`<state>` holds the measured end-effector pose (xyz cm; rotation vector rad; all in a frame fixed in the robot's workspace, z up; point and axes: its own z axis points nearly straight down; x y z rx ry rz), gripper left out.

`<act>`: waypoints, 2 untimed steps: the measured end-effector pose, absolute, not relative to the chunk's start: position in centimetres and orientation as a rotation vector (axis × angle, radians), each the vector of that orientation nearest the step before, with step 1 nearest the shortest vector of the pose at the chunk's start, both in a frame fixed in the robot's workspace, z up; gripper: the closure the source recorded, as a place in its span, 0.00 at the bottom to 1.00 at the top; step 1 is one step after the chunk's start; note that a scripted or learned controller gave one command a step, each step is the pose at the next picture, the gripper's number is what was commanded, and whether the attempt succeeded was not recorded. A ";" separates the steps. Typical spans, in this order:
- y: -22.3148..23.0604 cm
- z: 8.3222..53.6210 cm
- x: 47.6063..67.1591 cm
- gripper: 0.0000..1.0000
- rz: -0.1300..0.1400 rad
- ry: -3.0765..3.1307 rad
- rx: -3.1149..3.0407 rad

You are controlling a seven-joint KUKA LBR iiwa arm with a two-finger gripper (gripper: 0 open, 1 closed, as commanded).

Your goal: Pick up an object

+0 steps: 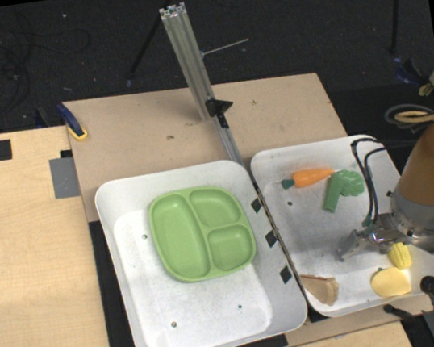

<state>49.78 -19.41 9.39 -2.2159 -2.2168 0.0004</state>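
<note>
Two shallow white bins sit side by side on the bench at the near edge. At six o'clock in the right bin (312, 157) lie a brown scrap (322, 287) and, toward five o'clock, a yellow lemon-like piece (391, 282) with a small corn cob (399, 256) just above it. Reaching in from three o'clock, the gripper (357, 243) hovers low over that bin's floor, just beside the corn; whether its fingers are apart or closed cannot be told, and nothing shows between them. Farther back, around twelve o'clock in this bin, a green toy (342, 188) lies tilted, touching or nearly touching an orange carrot (312, 177). The left bin (140, 303) holds a green divided plate (203, 233) at its centre. Beyond both bins lies a bare brown board (273, 115), with an aluminium post (188, 59) rising at twelve o'clock. Pale wood tabletop (27, 264) spreads to nine o'clock, and dark floor with cables (10, 54) fills the far background.
</note>
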 end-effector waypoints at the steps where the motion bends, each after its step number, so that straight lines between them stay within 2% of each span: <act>1: -19.4 9.2 49.9 0.00 -0.004 -2.214 -2.218; 2: -19.4 10.3 50.1 1.00 -0.011 -2.216 -2.224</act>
